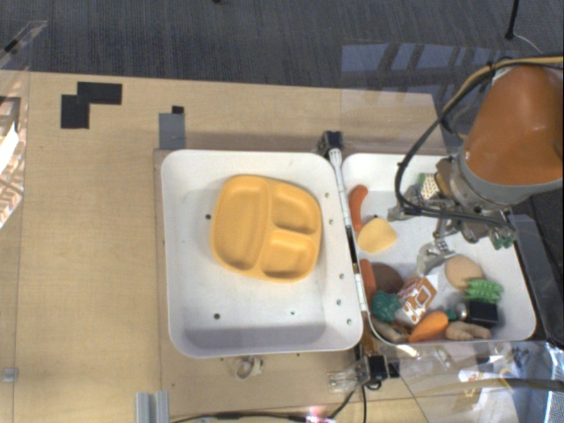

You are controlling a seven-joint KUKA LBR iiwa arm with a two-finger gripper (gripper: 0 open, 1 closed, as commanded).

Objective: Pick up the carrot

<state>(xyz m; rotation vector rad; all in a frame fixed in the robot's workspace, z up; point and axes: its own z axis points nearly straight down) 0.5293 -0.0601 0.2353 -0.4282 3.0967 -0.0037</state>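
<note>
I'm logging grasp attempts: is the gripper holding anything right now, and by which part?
Nothing is held. The gripper hangs over the right bin with nothing between its fingers; the carrot lies apart from it, near the bin's front edge.

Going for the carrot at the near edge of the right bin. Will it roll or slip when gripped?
The carrot looks like smooth, rigid toy food, so it may slip. Its tapered, rounded shape could roll if nudged, though a packet and a brown piece crowd it and may hold it. It is probably light.
</note>
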